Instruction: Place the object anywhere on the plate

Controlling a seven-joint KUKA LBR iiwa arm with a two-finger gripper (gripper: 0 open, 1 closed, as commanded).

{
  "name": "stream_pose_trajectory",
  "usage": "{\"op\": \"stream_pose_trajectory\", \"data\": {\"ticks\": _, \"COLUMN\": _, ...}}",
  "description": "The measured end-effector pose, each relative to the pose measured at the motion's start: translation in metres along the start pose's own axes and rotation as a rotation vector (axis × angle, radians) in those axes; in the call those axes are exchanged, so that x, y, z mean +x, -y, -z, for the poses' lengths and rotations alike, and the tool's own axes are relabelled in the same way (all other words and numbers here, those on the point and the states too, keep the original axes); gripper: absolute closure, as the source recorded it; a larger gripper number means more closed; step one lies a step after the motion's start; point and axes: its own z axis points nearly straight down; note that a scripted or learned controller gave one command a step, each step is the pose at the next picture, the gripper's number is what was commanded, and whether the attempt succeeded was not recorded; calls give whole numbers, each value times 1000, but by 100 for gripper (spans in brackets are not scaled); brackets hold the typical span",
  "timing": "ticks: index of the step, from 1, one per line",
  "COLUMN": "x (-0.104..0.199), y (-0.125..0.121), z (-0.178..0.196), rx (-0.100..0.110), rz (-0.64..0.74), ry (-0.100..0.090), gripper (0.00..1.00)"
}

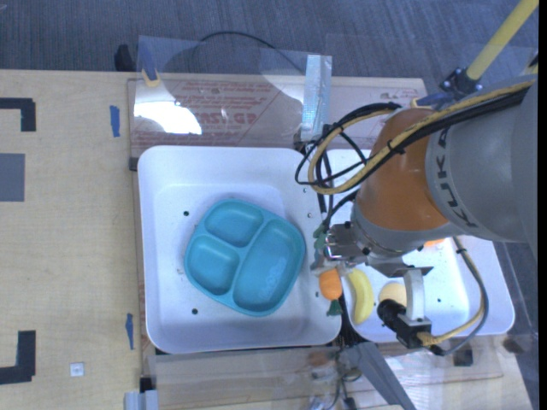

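A blue plate [246,254] with three compartments lies in the left white bin [162,195]; nothing rests on it. In the right bin [487,289], just past the divider, an orange toy [331,284], a yellow banana [361,297] and a small yellow round piece [393,292] lie close together. My gripper [338,244] hangs below the orange wrist band, over the left edge of the right bin and directly above the orange toy and banana. The arm's bulk hides most of it. A small green bit [321,241] peeks out at its left side.
The grey and orange arm [427,178] covers most of the right bin, with black and yellow cables looping around it. A clear plastic sheet [222,101] stands behind the bins. Wooden bench surface lies to the left.
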Motion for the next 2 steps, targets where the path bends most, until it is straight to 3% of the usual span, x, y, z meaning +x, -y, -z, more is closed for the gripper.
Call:
{"op": "stream_pose_trajectory", "data": {"ticks": 1, "x": -3, "y": -21, "z": 0, "rx": -5, "rz": 42, "ry": 1, "gripper": 100}}
{"op": "stream_pose_trajectory", "data": {"ticks": 2, "x": -4, "y": -21, "z": 0, "rx": -5, "rz": 41, "ry": 1, "gripper": 0}}
